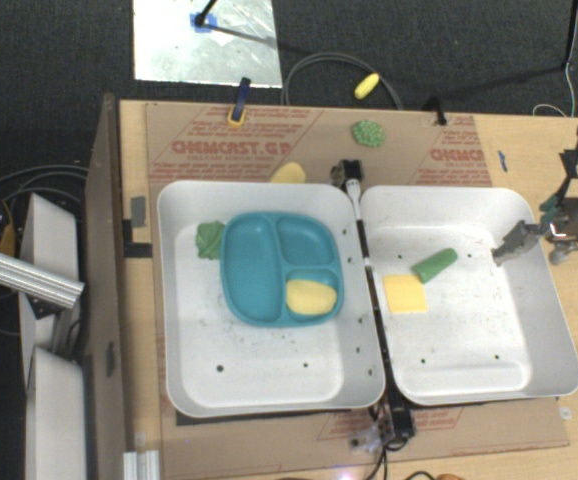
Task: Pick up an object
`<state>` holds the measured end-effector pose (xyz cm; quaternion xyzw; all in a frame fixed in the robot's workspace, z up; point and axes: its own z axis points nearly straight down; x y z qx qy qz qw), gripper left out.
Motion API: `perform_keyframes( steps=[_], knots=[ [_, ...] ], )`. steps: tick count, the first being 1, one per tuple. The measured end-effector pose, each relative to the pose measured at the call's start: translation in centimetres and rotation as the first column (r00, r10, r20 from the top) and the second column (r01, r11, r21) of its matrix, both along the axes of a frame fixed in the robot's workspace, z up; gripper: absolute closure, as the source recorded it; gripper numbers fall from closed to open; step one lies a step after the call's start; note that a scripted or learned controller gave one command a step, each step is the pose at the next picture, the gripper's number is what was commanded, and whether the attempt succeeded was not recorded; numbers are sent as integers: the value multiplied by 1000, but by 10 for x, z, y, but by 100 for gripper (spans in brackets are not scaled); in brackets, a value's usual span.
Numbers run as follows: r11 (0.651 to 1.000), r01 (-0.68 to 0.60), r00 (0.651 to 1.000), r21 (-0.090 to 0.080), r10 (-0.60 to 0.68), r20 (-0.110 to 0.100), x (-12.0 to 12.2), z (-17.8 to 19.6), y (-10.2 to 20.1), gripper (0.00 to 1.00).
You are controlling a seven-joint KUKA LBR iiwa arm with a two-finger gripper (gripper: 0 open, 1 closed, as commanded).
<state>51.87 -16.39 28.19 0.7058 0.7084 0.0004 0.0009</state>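
A: Where did the gripper (517,240) sit?
B: Right edge, over the right bin (489,378); whether it was open, I couldn't tell.
A: Likely targets?
B: Green cylinder (435,264) and yellow block (405,294), mid-frame.

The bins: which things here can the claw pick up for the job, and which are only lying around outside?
For the job:
- green stick and yellow square in the right bin
- yellow lump on the blue plate, green leaf, in the left bin
- claw, at the right bin's edge

Lying about:
- green ball
- yellow piece
- yellow slice
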Motion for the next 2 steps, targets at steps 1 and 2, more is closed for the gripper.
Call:
perform_keyframes(
  steps=[1, 2],
  knots=[
    [1000, -6, 1000, 7, 6, -15, -21, -148, 71, 0],
    [1000, 4, 1000, -1, -4, 1, 26, -200, 25, 0]
  ],
)
